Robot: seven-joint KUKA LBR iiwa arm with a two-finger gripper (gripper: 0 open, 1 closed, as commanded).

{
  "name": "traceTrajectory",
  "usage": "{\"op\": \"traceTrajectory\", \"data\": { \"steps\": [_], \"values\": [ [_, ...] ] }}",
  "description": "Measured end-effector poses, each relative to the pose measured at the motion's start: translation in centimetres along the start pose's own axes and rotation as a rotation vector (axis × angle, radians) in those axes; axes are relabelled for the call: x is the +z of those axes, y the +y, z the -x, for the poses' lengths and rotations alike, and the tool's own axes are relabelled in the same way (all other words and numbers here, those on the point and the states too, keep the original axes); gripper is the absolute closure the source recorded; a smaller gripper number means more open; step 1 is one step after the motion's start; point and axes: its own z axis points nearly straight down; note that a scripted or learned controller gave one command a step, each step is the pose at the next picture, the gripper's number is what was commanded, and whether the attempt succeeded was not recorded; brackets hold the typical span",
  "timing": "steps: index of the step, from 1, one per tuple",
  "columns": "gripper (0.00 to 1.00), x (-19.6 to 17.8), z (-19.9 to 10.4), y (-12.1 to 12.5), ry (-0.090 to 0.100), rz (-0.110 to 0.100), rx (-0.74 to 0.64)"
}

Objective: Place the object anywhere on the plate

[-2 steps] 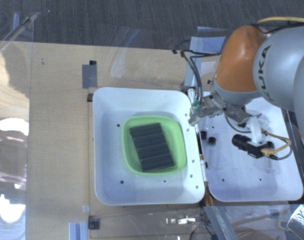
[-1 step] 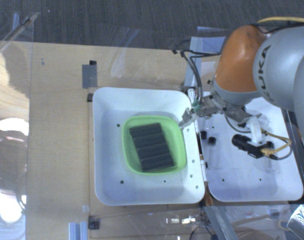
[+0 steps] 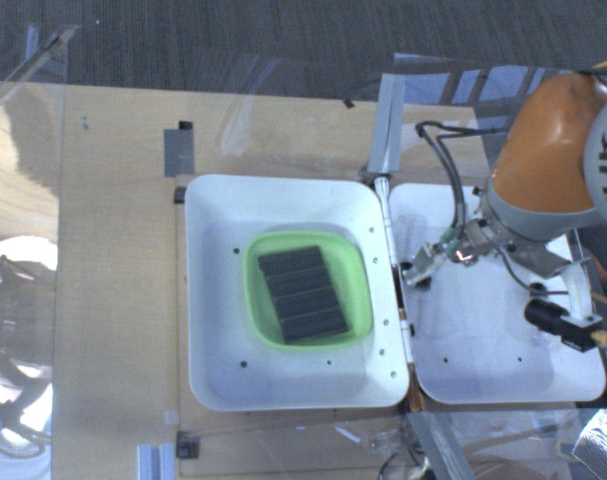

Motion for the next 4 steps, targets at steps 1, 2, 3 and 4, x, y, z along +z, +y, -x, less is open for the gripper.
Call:
{"op": "traceTrajectory", "data": {
  "steps": [1,2,3,4],
  "values": [
    [0.0,5.4,-5.4,1.9,0.002,-0.003,-0.036],
    [0.0,5.3,-2.3,2.6,0.001,0.0,-0.02],
    [0.0,5.4,1.7,3.4,0.0,0.0,-0.039],
    [0.0,1.8,-6.9,6.6,0.001,0.0,0.039]
  ]
}}
